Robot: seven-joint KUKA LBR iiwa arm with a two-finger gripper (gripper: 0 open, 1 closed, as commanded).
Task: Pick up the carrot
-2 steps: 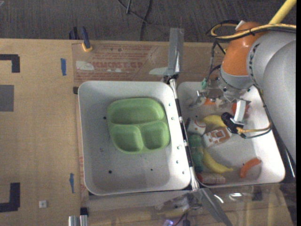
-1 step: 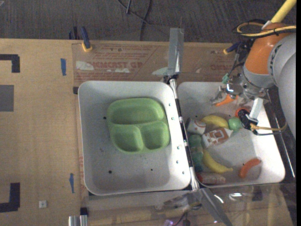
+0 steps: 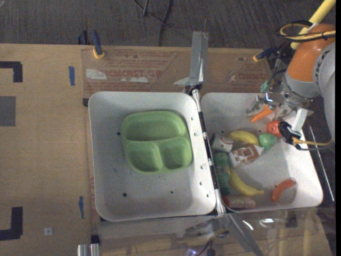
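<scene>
Gripper (image 3: pixel 266 106) over right bin's (image 3: pixel 314 188) far corner, carrot (image 3: pixel 261 113) at its tip, apparently pinched between the jaws, raised clear of banana (image 3: pixel 244 137).

We see a robotics laboratory: a plywood bench (image 3: pixel 42 143) marked with black tape, two white bins (image 3: pixel 106 196) fixed side by side, loose cables (image 3: pixel 154 4) on grey carpet, and an industrial arm (image 3: pixel 311 63) reaching over toy food.
</scene>
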